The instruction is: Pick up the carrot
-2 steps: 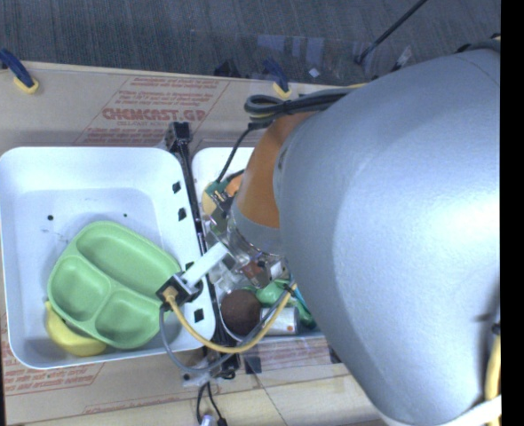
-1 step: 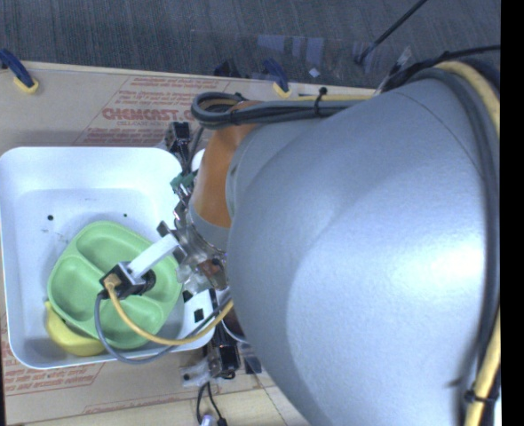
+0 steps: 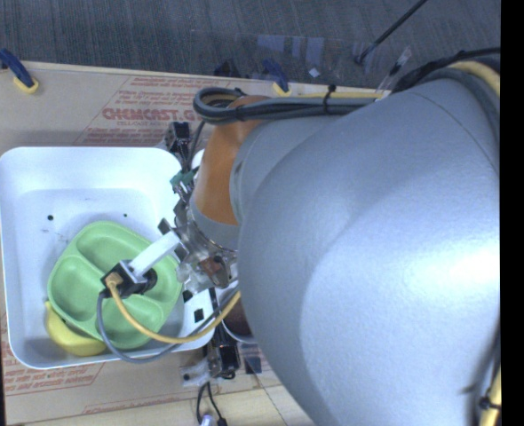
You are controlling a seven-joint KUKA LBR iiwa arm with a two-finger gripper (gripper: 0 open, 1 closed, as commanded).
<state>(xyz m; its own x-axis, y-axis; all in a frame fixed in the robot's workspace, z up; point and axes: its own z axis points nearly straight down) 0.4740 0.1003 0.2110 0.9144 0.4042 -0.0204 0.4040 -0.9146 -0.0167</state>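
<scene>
My gripper (image 3: 198,269) hangs low over the right edge of the left white bin (image 3: 31,176), under the orange band of the wrist. The big grey arm (image 3: 369,238) covers the right bin and hides whatever lies in it. In the left bin a large green bell-pepper-shaped toy (image 3: 89,269) lies at the front, just left of the gripper. A yellow thing (image 3: 67,334) pokes out from under the toy's front-left side.
The back half of the left bin shows bare white floor. Blue clamps (image 3: 18,69) hold the brown board at the bench's far edge. Black cables (image 3: 244,105) loop behind the wrist.
</scene>
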